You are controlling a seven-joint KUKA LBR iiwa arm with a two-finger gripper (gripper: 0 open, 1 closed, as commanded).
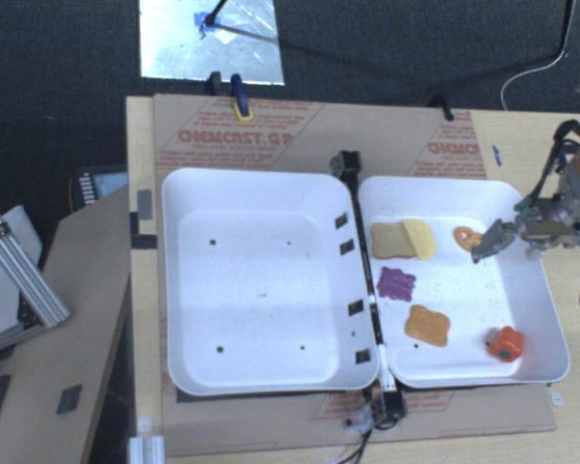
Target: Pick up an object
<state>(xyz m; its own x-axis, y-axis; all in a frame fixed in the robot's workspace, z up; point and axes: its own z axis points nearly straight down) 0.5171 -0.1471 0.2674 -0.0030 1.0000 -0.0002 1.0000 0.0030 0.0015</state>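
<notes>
The right bin (536, 303) holds several small toy foods. A brown bread slice (392, 241) lies next to a pale yellow piece (420, 239) at its far left. An orange ring-shaped piece (465, 236) sits near the far middle. A purple bunch (396, 283), an orange slab (428, 326) and a red-orange pepper (506, 344) lie nearer the front. My gripper (485, 246) reaches in from the right, low over the bin, its tip just right of the orange ring. Whether it touches the ring is unclear.
The left bin (174, 259) stands beside the right one, joined by a black clamp strip (360, 269). Both rest on a cardboard sheet (300, 129) on the bench. A cable (532, 66) hangs at the upper right.
</notes>
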